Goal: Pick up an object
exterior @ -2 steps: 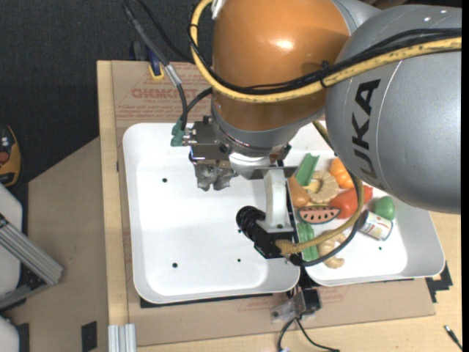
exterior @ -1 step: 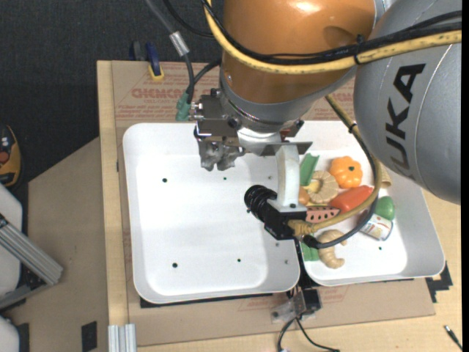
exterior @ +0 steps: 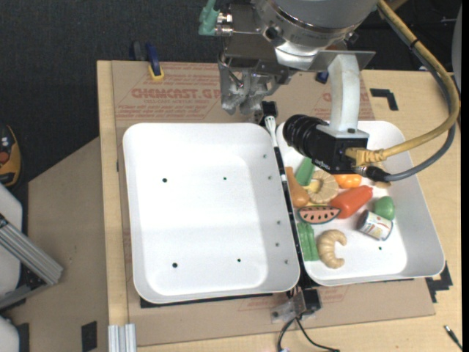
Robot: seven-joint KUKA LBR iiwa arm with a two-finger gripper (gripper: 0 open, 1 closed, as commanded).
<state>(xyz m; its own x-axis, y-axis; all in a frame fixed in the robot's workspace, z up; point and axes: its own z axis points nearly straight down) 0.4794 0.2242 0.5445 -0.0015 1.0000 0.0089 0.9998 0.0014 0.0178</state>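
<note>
My pincer (exterior: 245, 94) hangs above the far edge of the desk (exterior: 183, 86), just beyond the back rims of the two bins and roughly in line with the seam between them. I cannot tell from this slanted look down whether it is spread or closed, and I see nothing gripped in it. Everything worth picking lies in the right bin (exterior: 410, 248), toward the near side from where my pincer sits and a little to the right. The left bin (exterior: 198, 204) offers me nothing to take. The toys are crowded against the right bin's inner wall: a carrot (exterior: 297, 189), a watermelon slice (exterior: 319, 214), a red-orange pepper-like piece (exterior: 353, 200), a green strip (exterior: 308, 242) lying along the wall, a croissant (exterior: 333, 246) and a small can (exterior: 375, 227) lying tilted. A black camera unit (exterior: 319, 144) on a white bracket hangs over the far part of that pile. My judgement is that the croissant or the can is the better target, since both sit at the near edge of the cluster with bare bin floor beside them. The croissant's curve runs roughly far-to-near, so I would close across its width, after travelling toward the near side and slightly rightward, then descending.
</note>
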